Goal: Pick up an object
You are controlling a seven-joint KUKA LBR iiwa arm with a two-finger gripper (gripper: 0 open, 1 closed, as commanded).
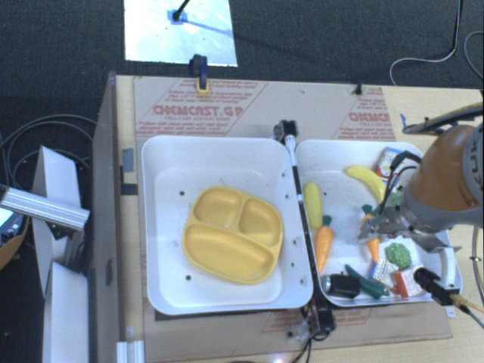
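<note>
Now, left bin (162, 225) w/ yellow tray (233, 234), right bin (333, 153) w/ corn (311, 203), carrot (324, 246), banana (366, 180) (fingers (374, 227) state unclear)

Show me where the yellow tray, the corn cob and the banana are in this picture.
yellow tray (231, 234), camera view, on the divider between its compartments.
corn cob (311, 203), camera view, middle of the cob.
banana (366, 178), camera view, middle of its curved body.

Well left of the jaws we see a yellow divided tray (231, 235) lying in the left bin (170, 165). Beyond it, farther from the jaws, a clamp (200, 72) grips the counter (318, 104) edge, near a pale sheet (162, 21) on the dark floor (340, 21).
</note>
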